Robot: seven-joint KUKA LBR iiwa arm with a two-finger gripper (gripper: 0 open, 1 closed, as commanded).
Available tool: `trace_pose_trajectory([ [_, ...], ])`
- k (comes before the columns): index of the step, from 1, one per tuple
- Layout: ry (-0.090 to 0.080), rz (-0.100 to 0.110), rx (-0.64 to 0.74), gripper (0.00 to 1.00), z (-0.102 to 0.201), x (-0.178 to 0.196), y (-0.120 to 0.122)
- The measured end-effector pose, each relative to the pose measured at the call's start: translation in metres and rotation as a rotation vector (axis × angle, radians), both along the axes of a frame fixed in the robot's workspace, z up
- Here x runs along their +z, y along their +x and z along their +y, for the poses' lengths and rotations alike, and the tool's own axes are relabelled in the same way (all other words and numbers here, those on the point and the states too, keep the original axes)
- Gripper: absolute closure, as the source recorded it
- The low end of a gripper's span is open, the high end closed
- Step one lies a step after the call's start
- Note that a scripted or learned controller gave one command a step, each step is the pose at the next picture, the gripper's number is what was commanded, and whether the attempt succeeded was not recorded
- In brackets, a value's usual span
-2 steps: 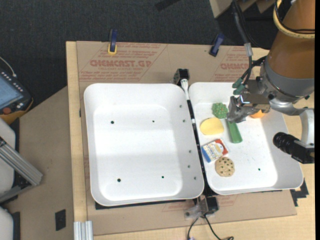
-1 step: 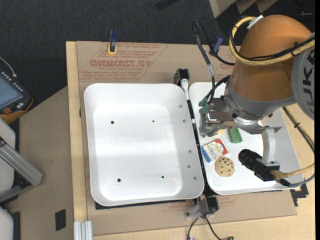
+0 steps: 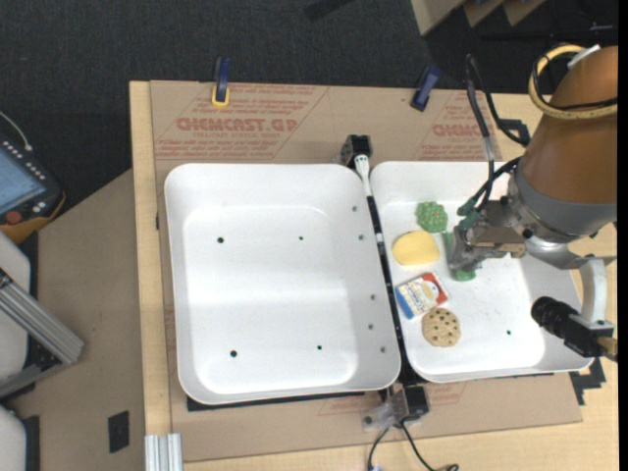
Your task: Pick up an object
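Over the right-hand bin [image 3: 510,346] I have the end effector [image 3: 461,258] low among the objects, and from this slant I cannot tell its state. Just beneath its tip sits a small green piece [image 3: 463,272], too hidden to name. To its left, just beside it, lies a yellow lemon-like object [image 3: 416,249]; a green broccoli-like piece [image 3: 431,215] sits above that. Nearer me are a red-and-white packet [image 3: 422,293] and a cookie [image 3: 442,327]. My judgement: the green piece under the tip is the likeliest target. I would centre squarely over it, descend straight, and avoid nudging the yellow object aside before lifting.
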State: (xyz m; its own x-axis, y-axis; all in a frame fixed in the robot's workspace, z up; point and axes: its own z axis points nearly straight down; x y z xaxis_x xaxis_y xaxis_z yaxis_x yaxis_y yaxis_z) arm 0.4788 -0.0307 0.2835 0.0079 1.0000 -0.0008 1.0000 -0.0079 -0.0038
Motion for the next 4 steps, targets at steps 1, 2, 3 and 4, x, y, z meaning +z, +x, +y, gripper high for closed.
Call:
trace_pose_trajectory([
  [1, 0.001, -0.011, 0.014, 1.00, 0.060, 0.042, 0.043],
  [2, 0.001, -0.006, 0.010, 1.00, 0.067, 0.058, 0.022],
  [3, 0.000, 0.001, 0.005, 1.00, 0.043, 0.030, 0.019],
  [4, 0.001, -0.006, 0.010, 1.00, 0.062, 0.040, 0.019],
])
